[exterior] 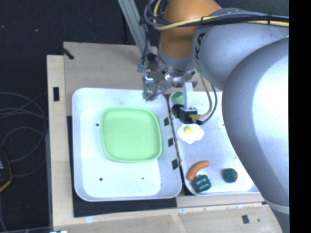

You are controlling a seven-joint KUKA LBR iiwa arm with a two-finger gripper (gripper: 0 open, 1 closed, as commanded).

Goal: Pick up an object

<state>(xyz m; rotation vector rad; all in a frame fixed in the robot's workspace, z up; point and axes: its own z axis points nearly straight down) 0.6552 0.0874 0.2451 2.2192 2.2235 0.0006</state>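
- from where i stand, dark cables (19, 125) trail over the black floor on the far left, beside the pale wooden bench (97, 67).
- the left bin (85, 144) is a shallow white tray, and a light green square plate (131, 134) lies flat in it, nearer the back than the front.
- above the back edge of that bin, close to the seam between the two bins, the gripper (154, 89) hangs off a cluttered metal wrist; i cannot tell how it stands, since it is small and dark against the hardware, and i see nothing held in it.
- just right of the seam, at the back of the right bin (216, 149), a small green object (177, 98) peeks out beneath the wrist, possibly round, though it is half hidden.
- in front of it a toy fried egg (190, 133) lies flat, white with a yellow yolk.
- nearer the front edge an orange sausage (198, 168) lies at a slant, with a dark green block (201, 183) just beside it.
- to their right sits a small green and red piece (230, 175), apart from both.
- the big grey arm (257, 91) with its orange band (187, 18) covers the right side of that bin.
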